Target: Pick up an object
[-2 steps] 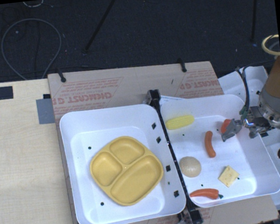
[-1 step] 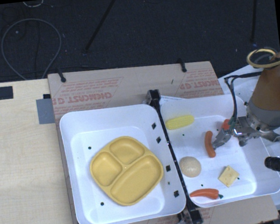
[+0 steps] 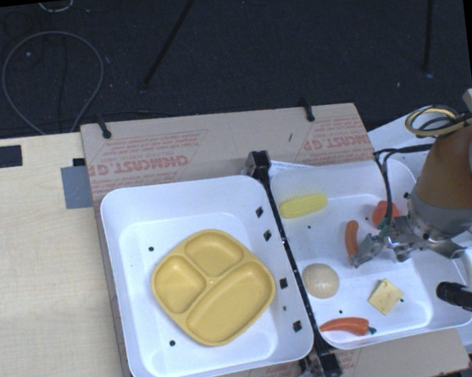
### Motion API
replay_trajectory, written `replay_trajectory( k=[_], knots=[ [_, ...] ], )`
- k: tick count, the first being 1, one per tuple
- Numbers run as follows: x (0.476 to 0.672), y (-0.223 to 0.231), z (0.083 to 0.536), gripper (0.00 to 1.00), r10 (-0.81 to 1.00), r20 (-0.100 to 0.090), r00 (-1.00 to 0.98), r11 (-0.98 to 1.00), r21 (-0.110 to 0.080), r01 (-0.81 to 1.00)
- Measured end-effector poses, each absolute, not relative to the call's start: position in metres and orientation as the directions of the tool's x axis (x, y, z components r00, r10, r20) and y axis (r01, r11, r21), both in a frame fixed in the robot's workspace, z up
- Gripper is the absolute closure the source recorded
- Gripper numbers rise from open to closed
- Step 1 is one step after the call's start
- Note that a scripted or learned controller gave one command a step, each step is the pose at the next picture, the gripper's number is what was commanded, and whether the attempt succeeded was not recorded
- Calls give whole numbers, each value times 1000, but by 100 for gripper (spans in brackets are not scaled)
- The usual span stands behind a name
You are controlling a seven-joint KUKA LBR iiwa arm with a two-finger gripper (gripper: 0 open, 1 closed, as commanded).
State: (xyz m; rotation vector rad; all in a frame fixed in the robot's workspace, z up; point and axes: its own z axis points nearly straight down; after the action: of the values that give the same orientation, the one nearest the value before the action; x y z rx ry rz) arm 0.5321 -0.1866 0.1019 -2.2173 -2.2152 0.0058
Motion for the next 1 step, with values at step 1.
replay_trajectory(
  k=[1],
  knots=[
    [532,-186,87,0,1000,2,1,-1,-5,1000]
  ],
)
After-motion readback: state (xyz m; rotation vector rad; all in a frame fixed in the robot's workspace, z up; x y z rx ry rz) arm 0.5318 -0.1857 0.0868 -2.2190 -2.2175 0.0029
